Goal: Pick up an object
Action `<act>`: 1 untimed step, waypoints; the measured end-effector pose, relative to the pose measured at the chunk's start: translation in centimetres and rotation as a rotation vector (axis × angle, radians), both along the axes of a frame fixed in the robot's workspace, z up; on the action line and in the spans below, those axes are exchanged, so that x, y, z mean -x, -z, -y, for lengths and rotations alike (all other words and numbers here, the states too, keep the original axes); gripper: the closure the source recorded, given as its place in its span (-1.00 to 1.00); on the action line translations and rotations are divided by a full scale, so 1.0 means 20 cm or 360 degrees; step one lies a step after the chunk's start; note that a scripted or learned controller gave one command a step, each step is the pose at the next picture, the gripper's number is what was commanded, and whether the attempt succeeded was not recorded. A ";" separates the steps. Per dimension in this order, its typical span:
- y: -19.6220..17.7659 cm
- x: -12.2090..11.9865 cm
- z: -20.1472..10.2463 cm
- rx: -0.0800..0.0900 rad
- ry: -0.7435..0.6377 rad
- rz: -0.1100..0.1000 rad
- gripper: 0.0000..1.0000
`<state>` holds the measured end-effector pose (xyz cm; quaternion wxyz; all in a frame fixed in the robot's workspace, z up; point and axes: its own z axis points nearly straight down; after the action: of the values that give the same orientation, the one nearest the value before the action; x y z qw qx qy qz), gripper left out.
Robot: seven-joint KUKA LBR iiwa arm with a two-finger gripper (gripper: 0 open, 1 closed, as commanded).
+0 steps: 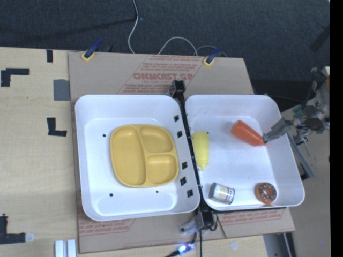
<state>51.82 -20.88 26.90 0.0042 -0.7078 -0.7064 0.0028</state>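
Fingers [266,137] touch the orange cone [246,132]; their gap is unclear.

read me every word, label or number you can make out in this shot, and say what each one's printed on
"CHEMCAST GP": red print on the brown cardboard sheet under the two bins, just behind them.
Finer red lines around that word, and along the cardboard's front edge: too small to read.
Label on the small can in the right bin: too blurred to read.
Black shapes on the bench: marks, not letters.
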 end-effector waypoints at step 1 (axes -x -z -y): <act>-0.02 -0.01 0.00 0.0004 -0.0004 0.0014 -1.00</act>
<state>52.00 -20.87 27.34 0.0004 -0.7068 -0.7074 0.0007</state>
